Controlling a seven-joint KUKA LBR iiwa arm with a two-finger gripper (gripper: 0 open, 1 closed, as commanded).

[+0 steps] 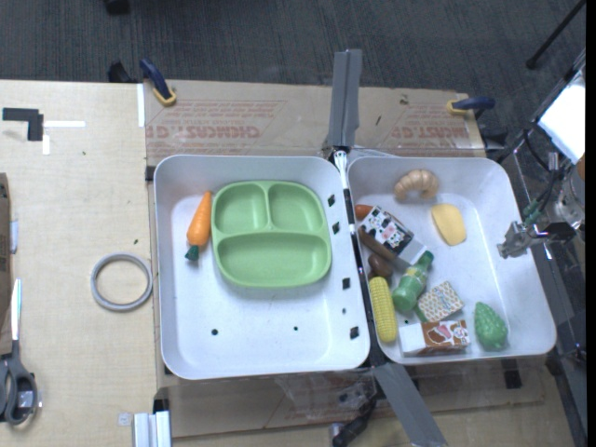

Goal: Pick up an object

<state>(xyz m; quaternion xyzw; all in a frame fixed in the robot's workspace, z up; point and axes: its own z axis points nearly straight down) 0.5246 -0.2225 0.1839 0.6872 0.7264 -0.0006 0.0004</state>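
The right bin [484, 180] holds several toy foods: a croissant [415, 184], a yellow piece [449, 223], a black-and-white carton [386, 230], a green bottle [411, 286], a corn cob [381, 308], a patterned box [440, 299], an orange box [438, 335] and a bumpy green item [491, 326]. In the left bin [261, 343] lie a green divided plate [272, 233] and a carrot [198, 220]. My gripper [518, 241] hangs over the right bin's right rim, apart from every object, with nothing seen in it.
A grey tape ring [122, 280] and scissors [17, 385] lie on the wooden bench to the left. Clamps [158, 83] [470, 106] hold cardboard behind the bins. A metal bar [345, 101] rises between the bins at the back.
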